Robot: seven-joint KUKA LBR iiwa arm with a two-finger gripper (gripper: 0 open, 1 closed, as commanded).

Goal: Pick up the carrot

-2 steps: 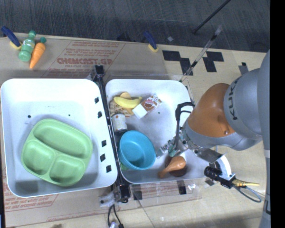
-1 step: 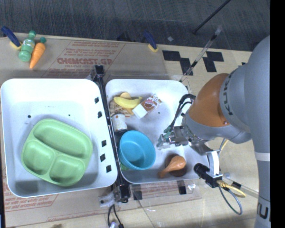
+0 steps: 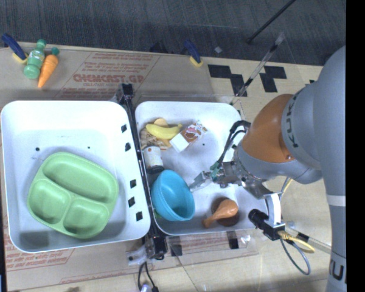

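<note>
Carrot (image 3: 47,69) lay at the upper left of the frame, outside both bins, on the cardboard-covered bench (image 3: 170,72) just beside a small green bottle (image 3: 34,62), with its orange tip pointing down-left and its green top toward the upper right. From the right edge of the frame the grey arm (image 3: 319,132) reached in, its orange band turned toward the camera over the right side of the right bin (image 3: 216,109). Below that band the wrist slanted down-left, and the gripper (image 3: 202,179) hung low in the right bin, near the rim of a blue bowl (image 3: 172,194) and above a brown pear-shaped toy (image 3: 222,212). Whether its jaws were spread or pressed together could not be told; nothing was seen between them. A banana (image 3: 162,129) and a small wrapped packet (image 3: 193,133) lay toward the bin's upper part. The left bin (image 3: 24,114) held a green divided plate (image 3: 73,193). The carrot lay well apart from the gripper, across both bins.
</note>
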